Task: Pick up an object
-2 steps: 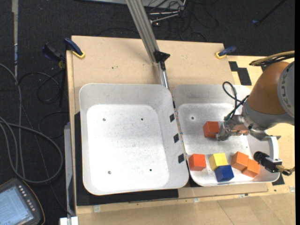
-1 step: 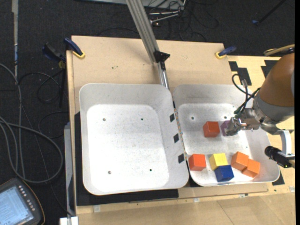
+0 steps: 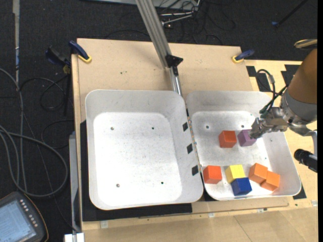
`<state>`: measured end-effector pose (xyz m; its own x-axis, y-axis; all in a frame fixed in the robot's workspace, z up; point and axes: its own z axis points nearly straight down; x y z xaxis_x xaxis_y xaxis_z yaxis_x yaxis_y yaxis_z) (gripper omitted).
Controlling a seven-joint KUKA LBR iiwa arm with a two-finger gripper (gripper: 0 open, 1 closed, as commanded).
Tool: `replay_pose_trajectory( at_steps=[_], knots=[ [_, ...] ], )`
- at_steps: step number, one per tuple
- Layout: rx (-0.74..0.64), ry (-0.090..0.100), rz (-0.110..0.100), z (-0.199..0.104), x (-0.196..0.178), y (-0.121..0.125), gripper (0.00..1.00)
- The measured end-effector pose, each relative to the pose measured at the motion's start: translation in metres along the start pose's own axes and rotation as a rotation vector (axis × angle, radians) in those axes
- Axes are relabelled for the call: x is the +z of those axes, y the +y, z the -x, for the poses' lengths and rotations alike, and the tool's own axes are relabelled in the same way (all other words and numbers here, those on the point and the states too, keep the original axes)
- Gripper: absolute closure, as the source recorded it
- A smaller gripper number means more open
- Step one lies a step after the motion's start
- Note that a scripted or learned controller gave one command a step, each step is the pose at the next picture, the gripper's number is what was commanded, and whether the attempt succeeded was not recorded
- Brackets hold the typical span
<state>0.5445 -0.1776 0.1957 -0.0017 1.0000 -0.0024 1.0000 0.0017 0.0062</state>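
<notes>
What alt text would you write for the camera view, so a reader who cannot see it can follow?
The gripper of a grey and orange arm reaches from the right to a purple block in the right bin, beside an orange block. Orange, yellow and blue blocks lie nearer the front; the left bin sits alongside.

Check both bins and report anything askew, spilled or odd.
Nothing stands out. The blocks lie loose in the right bin, none spilled; two orange blocks touch near its front right corner. The gripper is at the purple block.
</notes>
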Motion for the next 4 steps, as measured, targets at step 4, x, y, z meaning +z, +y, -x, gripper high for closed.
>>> replay_pose_trajectory(
  at_steps=[4],
  knots=[
    [-0.007, 0.004, -0.004, -0.153, -0.064, 0.027, 1.00]
  ],
)
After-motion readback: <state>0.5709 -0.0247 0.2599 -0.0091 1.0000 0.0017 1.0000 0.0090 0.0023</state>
